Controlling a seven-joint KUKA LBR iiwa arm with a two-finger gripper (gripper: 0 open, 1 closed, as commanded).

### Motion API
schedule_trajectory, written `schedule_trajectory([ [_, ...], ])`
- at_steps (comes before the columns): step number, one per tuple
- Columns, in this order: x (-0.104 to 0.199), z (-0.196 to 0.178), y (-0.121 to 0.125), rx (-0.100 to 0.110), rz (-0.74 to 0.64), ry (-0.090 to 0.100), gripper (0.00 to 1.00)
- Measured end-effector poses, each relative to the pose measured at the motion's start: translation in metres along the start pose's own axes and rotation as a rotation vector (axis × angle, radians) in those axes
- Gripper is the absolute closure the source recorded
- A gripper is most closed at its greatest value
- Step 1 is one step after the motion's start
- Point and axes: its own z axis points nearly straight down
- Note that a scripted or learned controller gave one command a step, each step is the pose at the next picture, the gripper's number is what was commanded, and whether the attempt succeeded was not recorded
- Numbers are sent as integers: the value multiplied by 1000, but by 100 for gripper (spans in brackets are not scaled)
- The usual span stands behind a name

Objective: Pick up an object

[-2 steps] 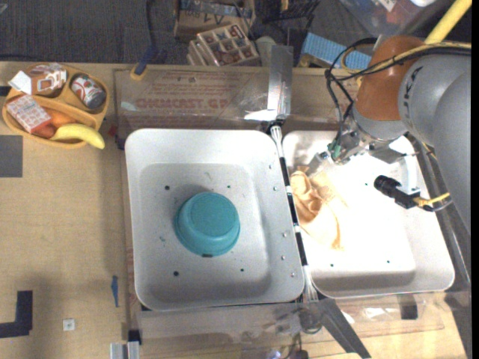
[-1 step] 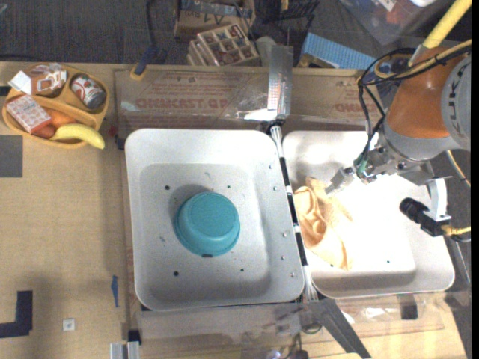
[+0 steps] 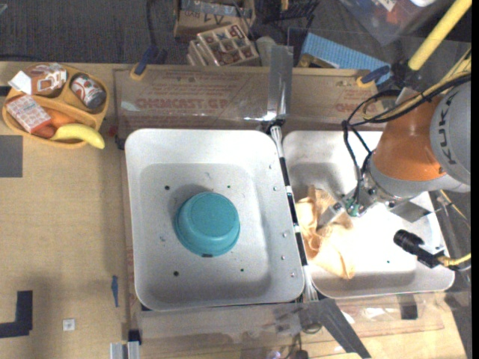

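So my jaws are down in the right bin (image 3: 389, 275), right at the top of a crumpled tan cloth (image 3: 328, 245) that's bunched against the bin's left wall, and that's the thing I'd guess I'm going for. Honestly I can't tell if the jaws are spread or pressed together, because from this angle they just merge into the folds. The other candidate, a teal bowl (image 3: 208, 224), sits upside down in the middle of the left bin (image 3: 150, 163), well apart from me. The main worry is that cloth is floppy, so if I only catch one thin fold it could slide out once I lift, or I'll pinch air between the wrinkles. It's also jammed up by the wall, so coming in a bit off could mean nudging the rim or just shoving the cloth further into the corner instead of gripping it. As for what I can't make out, my own arm (image 3: 408, 152) covers a big chunk of the right bin's far side, so anything under there is a mystery. I also can't tell whether the cloth is one piece or two, or whether it's hiding something underneath.
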Motion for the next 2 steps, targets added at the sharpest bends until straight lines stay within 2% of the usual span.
schedule_trajectory([
  [1, -1, -11, 1, -5, 3, 0, 100],
  [2, -1, -11, 1, -5, 3, 0, 0],
])
